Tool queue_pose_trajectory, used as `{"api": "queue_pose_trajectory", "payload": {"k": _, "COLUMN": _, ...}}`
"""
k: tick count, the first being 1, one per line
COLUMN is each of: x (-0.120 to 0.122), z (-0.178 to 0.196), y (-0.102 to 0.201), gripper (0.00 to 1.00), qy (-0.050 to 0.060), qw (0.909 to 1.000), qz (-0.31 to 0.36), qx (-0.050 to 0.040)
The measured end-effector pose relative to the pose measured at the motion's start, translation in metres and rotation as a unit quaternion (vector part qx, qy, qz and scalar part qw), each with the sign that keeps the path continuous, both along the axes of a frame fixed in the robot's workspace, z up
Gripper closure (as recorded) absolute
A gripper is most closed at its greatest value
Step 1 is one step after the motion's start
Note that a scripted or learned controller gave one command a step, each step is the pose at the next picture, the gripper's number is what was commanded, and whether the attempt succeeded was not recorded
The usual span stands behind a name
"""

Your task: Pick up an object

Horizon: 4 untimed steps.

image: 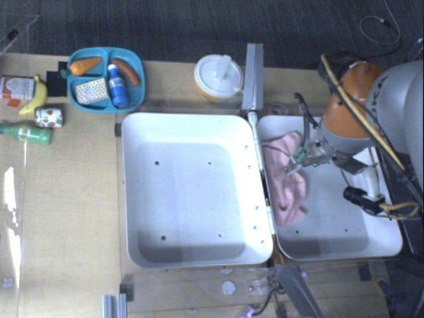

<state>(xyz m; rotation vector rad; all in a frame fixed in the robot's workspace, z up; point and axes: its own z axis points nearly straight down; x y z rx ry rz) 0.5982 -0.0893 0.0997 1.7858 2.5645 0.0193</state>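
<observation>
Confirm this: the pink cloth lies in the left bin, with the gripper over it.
Wrong bin. The camera view shows the pink cloth in the right bin, with the gripper over it.

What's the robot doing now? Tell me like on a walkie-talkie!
Gripper down in right bin, at pink cloth. Grip unconfirmed. Cloth bunched along bin's left wall. Nothing else near it.

I see a pale wooden bench (66, 230) under even light, with dark grey carpet (185, 12) running behind its far edge.
</observation>
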Motion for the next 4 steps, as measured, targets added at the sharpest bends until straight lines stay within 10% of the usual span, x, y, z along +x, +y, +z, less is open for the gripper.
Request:
{"api": "queue_pose_trajectory", "payload": {"k": 1, "x": 0.072, "z": 0.083, "y": 0.059, "gripper": 1.00, "qy": 0.009, "qw": 0.9989, "qz": 0.045, "qx": -0.0008}}
{"api": "queue_pose_trajectory", "payload": {"k": 2, "x": 0.072, "z": 0.113, "y": 0.055, "gripper": 1.00, "qy": 0.009, "qw": 0.9812, "qz": 0.193, "qx": -0.0029}}
{"api": "queue_pose_trajectory", "payload": {"k": 3, "x": 0.068, "z": 0.106, "y": 0.023, "gripper": 1.00, "qy": 0.008, "qw": 0.9474, "qz": 0.320, "qx": -0.0040}}
{"api": "queue_pose_trajectory", "payload": {"k": 4, "x": 0.064, "z": 0.083, "y": 0.061, "gripper": 1.00, "qy": 0.007, "qw": 0.9141, "qz": 0.405, "qx": -0.0047}}
